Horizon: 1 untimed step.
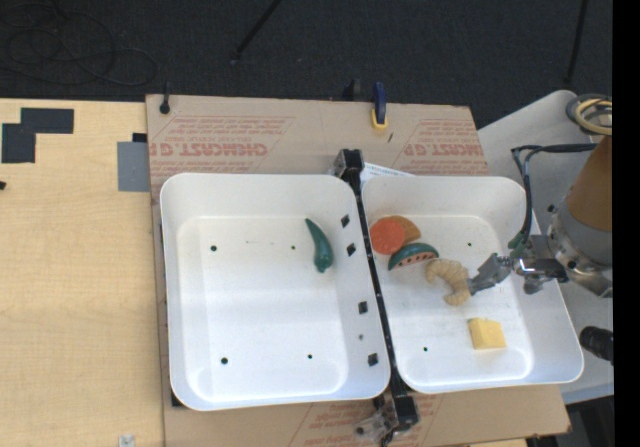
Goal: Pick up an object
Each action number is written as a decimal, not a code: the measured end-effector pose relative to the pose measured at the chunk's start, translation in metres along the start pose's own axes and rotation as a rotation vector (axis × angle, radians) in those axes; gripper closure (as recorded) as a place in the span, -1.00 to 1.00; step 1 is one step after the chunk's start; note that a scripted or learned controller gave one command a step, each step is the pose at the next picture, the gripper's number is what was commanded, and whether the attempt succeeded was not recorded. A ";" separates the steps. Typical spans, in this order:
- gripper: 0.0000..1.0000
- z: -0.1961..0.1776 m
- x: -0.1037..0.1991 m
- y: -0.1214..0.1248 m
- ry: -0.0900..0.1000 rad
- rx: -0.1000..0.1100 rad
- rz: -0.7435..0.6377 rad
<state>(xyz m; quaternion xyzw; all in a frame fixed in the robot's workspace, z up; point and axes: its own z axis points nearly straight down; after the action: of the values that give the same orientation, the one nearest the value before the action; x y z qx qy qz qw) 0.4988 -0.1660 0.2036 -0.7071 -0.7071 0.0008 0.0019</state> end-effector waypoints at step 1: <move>-1.00 0.122 0.021 0.097 -0.002 -0.005 -0.004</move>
<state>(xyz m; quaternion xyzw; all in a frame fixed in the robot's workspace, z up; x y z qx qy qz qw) 0.5952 -0.1444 0.0815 -0.7055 -0.7087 -0.0003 -0.0005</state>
